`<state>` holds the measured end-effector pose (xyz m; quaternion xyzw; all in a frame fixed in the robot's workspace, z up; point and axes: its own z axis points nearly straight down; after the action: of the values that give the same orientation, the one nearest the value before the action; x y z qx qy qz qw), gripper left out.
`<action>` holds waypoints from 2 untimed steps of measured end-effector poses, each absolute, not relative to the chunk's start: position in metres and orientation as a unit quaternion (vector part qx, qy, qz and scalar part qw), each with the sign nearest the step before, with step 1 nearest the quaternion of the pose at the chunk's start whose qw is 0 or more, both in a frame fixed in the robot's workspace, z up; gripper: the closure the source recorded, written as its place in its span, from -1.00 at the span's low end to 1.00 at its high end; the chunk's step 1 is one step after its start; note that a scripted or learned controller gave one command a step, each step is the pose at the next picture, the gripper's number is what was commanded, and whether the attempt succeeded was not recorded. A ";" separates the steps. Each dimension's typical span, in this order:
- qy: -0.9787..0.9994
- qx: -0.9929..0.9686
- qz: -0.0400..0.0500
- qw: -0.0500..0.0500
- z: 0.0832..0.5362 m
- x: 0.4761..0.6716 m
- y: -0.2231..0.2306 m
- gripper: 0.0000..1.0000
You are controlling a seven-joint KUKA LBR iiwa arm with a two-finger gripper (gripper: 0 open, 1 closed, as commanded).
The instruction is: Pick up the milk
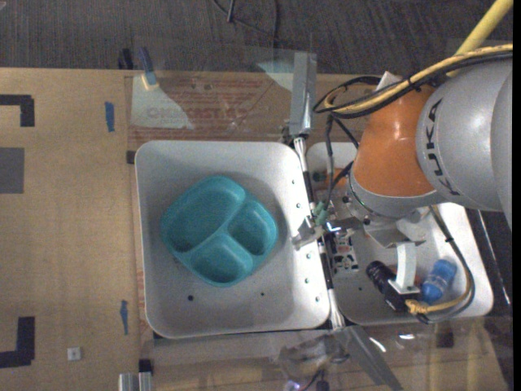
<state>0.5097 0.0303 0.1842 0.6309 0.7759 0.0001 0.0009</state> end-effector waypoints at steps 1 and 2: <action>0.837 0.547 0.000 0.001 0.239 0.498 0.075 -1.00; 0.822 0.569 0.000 0.001 0.315 0.534 0.083 -1.00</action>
<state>0.5339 0.0830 0.3150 0.5690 0.8224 0.0002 0.0010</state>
